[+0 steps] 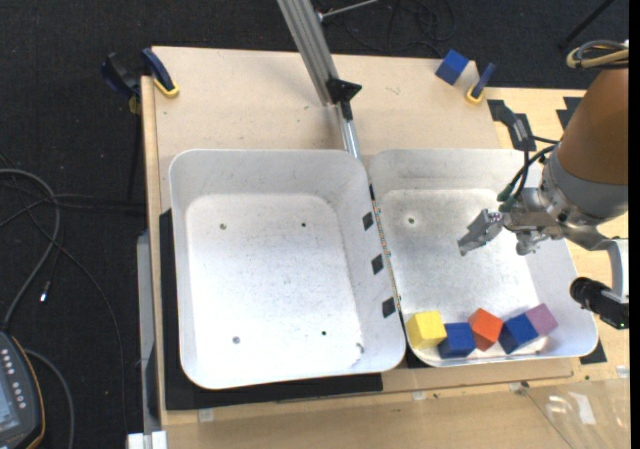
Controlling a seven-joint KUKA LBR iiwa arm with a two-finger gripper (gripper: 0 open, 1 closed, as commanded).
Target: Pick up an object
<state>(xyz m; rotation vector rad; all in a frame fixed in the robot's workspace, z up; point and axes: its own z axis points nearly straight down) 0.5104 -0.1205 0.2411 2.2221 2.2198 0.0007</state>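
**No block lifted yet: hand hangs over the right bin, all the blocks lie at its near edge**

The bench (260, 97) carries two shallow white bins side by side. The left bin (200, 177) has nothing to pick in it that I can see. The right bin (440, 172) holds all the candidates, so the work belongs there.

The arm (600, 137) reaches in from the right, and its hand (482, 232) sits above the bare middle of the right bin's floor. Nothing shows between its fingers; whether they are spread or closed I cannot tell from this slant, since the tip reads as a single grey shape.

The blocks lie in a row along the near wall of the right bin, well apart from the hand: a yellow block (426, 326), a blue block (458, 339) touching or just beside it, an orange block (486, 326), a second blue block (519, 332) and a purple block (541, 318) nearest the corner. A further blue cube (453, 65) rests on the bench outside the bins, near a clamp.

My judgement: the task is at its start. Choosing a block, descending on it, closing and lifting are all left. The crowding against the wall will likely make a clean grip awkward.
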